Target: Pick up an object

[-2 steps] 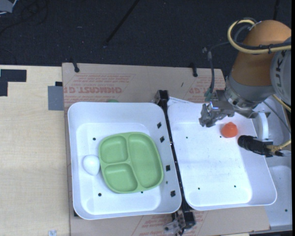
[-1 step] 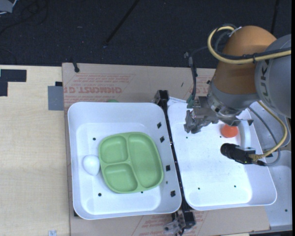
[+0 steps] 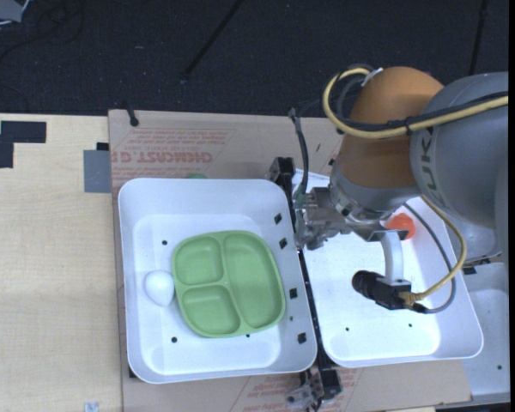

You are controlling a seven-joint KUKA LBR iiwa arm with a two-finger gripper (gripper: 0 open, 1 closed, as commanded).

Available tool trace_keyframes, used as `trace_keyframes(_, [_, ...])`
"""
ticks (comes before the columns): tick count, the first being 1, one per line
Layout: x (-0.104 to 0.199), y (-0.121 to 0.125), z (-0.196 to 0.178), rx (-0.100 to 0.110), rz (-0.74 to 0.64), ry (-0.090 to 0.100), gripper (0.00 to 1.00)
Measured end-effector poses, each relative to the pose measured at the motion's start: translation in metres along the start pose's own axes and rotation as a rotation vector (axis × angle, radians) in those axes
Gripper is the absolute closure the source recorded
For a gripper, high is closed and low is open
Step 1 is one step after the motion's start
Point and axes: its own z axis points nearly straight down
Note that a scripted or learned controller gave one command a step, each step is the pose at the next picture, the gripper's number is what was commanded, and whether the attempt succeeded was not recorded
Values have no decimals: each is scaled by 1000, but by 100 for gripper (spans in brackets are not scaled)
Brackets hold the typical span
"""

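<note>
**Operator:** What is in front of me, biggest first?

**Observer:** You have the arm (image 3: 463, 153) reaching in from the right, with its orange band over the upper part of the right bin (image 3: 369, 333). The left bin (image 3: 154, 191) lies just beside the right one, and their inner walls meet down the middle of the bench (image 3: 43, 256).

**Operator:** And the things I could pick?

**Observer:** Your largest is the green plate (image 3: 227, 281). It has three compartments and lies flat in the middle of the left bin. The gripper (image 3: 312, 223) sits low at the seam between the two bins, near the plate's upper right corner but apart from it. I cannot tell whether it is released, clenched or grasping anything, because the wrist hides it.

**Operator:** Anything smaller?

**Observer:** You have a white ball (image 3: 160, 287) touching the plate's left edge. A small orange-red thing (image 3: 401, 224) shows in the right bin, half hidden under the arm.
</note>
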Motion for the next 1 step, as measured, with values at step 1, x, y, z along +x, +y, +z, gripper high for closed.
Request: trace_keyframes(1, [44, -16, 12, 0, -1, 0, 100])
